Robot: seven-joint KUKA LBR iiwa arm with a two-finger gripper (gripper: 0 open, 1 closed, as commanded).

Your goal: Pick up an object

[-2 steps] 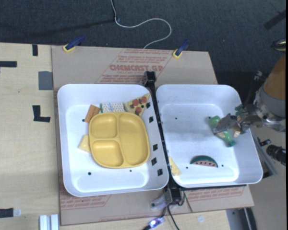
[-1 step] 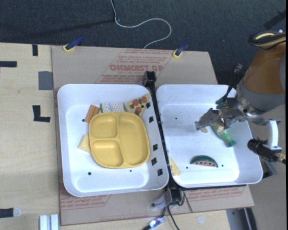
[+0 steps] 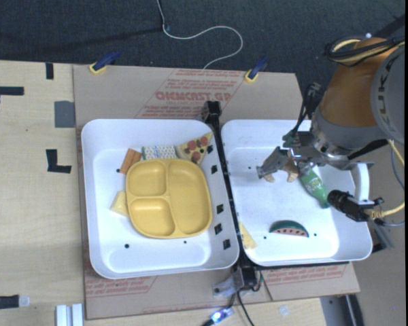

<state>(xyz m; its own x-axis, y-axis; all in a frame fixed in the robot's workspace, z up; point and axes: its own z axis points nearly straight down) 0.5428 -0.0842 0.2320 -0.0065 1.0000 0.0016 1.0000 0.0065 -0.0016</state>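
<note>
Counter carried two white bins side by side. Nearest in right bin (image 3: 353,250): watermelon slice (image 3: 288,229), flat, rigid-looking, probably light; low profile, best pinched across its curved rim. Farther back, green bottle (image 3: 314,185) lay just beside my jaws (image 3: 279,169), which were spread, holding nothing. Left bin (image 3: 95,202) held a yellow divided plate (image 3: 168,198).

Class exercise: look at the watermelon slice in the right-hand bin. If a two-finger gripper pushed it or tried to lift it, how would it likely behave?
The watermelon slice lies flat on the right bin's floor, so it would probably slide rather than roll. It looks thin and low, so fingers may struggle to get around it. It appears to be a small toy piece, likely light and stiff, though the picture cannot confirm this.
</note>
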